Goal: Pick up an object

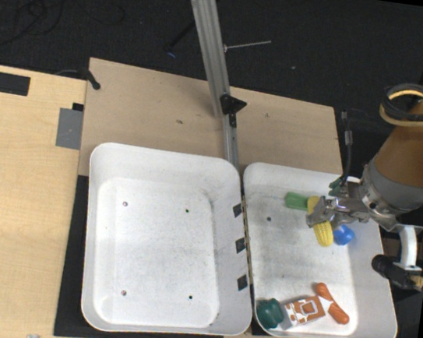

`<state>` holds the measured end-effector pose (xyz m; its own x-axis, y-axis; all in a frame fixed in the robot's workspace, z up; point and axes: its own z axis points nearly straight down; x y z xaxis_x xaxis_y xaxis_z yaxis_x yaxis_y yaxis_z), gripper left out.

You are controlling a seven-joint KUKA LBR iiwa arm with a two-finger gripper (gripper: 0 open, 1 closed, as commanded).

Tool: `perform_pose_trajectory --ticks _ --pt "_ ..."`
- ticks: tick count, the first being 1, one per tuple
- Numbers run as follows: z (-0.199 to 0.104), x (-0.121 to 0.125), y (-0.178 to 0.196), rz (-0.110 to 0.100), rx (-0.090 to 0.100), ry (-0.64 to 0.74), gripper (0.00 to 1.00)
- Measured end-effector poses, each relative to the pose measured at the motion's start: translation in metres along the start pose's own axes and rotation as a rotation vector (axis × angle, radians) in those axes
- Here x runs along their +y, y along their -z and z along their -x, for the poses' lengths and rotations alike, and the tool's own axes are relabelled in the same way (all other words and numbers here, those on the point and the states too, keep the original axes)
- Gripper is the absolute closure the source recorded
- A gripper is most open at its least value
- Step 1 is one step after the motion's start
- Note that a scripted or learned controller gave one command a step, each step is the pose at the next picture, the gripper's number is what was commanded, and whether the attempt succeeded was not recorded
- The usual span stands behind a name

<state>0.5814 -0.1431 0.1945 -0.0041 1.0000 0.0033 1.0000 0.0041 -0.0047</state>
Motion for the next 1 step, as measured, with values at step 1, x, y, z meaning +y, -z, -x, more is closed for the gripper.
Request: perform_pose_trajectory --ticks 1 --pt "-0.0568 -0.017 0.0123 0.0 0.001 0.0 1.0"
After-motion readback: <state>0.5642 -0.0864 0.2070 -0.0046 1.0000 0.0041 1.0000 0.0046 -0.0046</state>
